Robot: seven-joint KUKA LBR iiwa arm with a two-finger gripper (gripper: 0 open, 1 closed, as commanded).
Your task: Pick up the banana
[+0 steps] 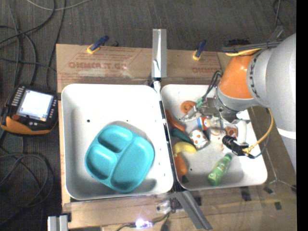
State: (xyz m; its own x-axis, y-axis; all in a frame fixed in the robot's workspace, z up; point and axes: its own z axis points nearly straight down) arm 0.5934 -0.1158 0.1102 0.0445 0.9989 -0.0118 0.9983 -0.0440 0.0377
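The banana [185, 148] is a short yellow fruit lying in the right bin [250, 177] near its left wall, between a green vegetable [180, 135] and an orange carrot-like piece [180, 165]. My gripper [206, 121] hangs below the orange wrist band [237, 80], over the middle of the right bin. It sits up and to the right of the banana, clearly apart from it, just above a red-and-white can [198, 138]. Nothing can be made out held in it.
The right bin also holds a green bottle [219, 169], an orange carrot [174, 122], an orange round item [187, 106] and a small white-and-red item [231, 129]. A yellow cable [257, 146] loops at the right. A teal divided plate [120, 158] lies in the left bin [77, 105].
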